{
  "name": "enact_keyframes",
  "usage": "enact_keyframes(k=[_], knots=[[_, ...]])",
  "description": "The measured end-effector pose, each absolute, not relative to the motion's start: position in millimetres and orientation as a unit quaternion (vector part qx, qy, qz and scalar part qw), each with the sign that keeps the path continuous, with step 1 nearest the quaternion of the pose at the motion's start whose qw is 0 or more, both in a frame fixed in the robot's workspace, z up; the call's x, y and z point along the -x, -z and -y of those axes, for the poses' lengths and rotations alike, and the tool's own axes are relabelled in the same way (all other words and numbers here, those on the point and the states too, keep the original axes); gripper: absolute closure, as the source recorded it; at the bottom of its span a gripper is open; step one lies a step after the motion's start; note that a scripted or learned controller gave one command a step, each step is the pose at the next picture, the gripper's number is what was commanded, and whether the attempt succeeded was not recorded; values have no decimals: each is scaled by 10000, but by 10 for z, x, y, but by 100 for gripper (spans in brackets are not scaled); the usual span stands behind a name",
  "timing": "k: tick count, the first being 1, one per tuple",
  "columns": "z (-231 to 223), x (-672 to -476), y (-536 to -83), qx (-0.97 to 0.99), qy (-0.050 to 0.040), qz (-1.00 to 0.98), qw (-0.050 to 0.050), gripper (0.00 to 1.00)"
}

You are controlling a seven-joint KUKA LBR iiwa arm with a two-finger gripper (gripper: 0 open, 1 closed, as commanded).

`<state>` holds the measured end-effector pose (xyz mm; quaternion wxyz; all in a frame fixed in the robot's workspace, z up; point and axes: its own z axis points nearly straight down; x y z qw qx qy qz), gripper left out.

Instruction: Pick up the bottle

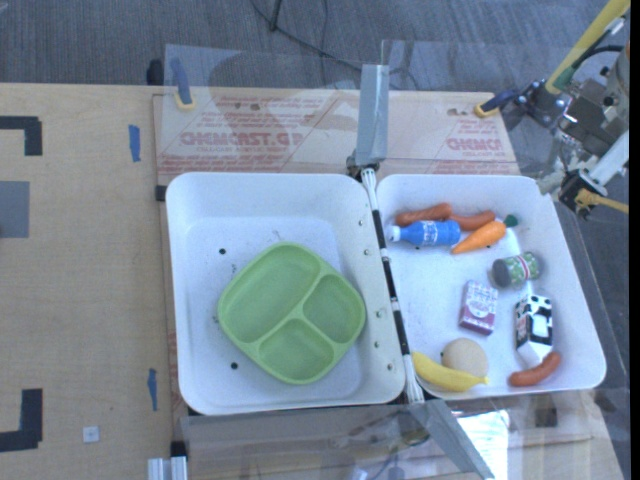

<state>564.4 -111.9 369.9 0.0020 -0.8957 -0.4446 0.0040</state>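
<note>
Bottle [424, 234]: one, lying in the right bin [575, 268] beside one carrot [480, 236]. Left bin [190, 268]: one green plate [291, 313]. Gripper state cannot be told.

The bottle [425, 234], blue with a white cap pointing left, lies on its side in the right bin's upper left, touching the carrot.

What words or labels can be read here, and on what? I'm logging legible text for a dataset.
"CHEMCAST" (reddish print, partly legible; the rest is unclear): on the clear sheet behind the bins.
Reddish print on the sheet's right part: too blurred to read.
Blue bottle label: white marks, too small to read.
Pink carton, green can, black-and-white carton: print unreadable.
</note>
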Motion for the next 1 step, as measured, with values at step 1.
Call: enact_keyframes(k=[1], knots=[[375,-5796,-4328,8684,-23,4958,-2,100]])
